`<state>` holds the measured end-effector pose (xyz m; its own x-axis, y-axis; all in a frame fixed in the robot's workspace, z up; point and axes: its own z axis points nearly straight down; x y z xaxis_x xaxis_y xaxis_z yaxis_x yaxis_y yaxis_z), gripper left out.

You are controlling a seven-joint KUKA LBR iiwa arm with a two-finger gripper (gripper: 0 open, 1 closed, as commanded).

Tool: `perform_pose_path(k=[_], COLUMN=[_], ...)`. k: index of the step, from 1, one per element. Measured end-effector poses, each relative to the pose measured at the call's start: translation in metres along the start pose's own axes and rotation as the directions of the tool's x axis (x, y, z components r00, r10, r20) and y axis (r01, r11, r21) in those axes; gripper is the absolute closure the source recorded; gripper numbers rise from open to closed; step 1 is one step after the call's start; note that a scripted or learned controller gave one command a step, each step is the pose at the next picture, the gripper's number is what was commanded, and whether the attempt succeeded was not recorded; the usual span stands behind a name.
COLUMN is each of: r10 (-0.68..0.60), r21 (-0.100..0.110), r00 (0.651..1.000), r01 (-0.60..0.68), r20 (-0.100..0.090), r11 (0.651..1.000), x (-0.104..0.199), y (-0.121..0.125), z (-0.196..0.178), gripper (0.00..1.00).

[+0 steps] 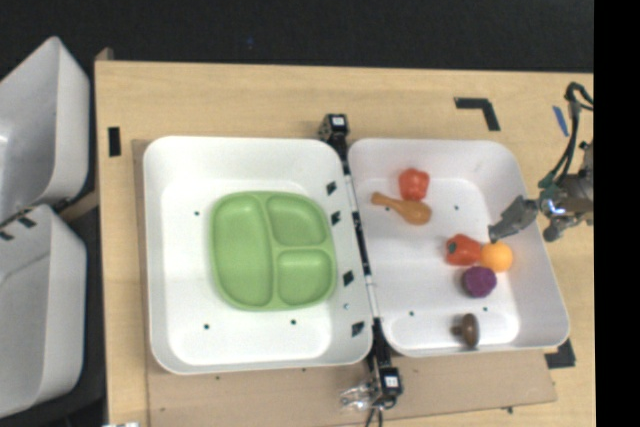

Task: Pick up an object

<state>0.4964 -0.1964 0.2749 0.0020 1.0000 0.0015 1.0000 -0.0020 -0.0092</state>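
**Gripper at the right bin's edge, orange ball just to its left**

Bench (120, 115) and bins are taken first. Two shallow white bins are set side by side on the tan surface. The left bin (175, 315) holds a green divided plate (272, 248), which is not what the coming move turns on. The right bin (505, 165) holds the loose items, and the gripper (512, 218) is seen reaching over its right wall from the right.

The relation that matters is this: the nearest items lie immediately left of and slightly below the fingertip. An orange ball (497, 257) is closest, just beside the tip; a red pepper-like piece (461, 249) is touching it on the far side, and a purple ball (479, 282) sits just below the pair. A further red piece (414, 183) and a tan spoon-shaped piece (402, 207), its long axis running left to right with a slight downward tilt, lie well up and to the left. A small brown item (465, 328) rests near the bin's lower wall.

One grey finger is visible, slanting down-left toward the orange ball; how far the hand is opened cannot be told at this size, and nothing is seen held in it. A short reach leftward and downward would probably be required, and the crowding of the three items could be judged a risk to a clean grasp.
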Motion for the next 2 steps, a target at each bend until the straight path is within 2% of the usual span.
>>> perform_pose_path(k=[1, 2], r10=[-0.004, -0.001], r21=[-0.011, -0.008], r00=[1.0, 1.0], r01=[0.004, 0.001], r20=[0.003, 0.003], r11=[1.0, 1.0], x=[0.001, 0.001], y=[0.002, 0.001], z=[-0.006, 0.036], gripper=[0.0, 0.0])
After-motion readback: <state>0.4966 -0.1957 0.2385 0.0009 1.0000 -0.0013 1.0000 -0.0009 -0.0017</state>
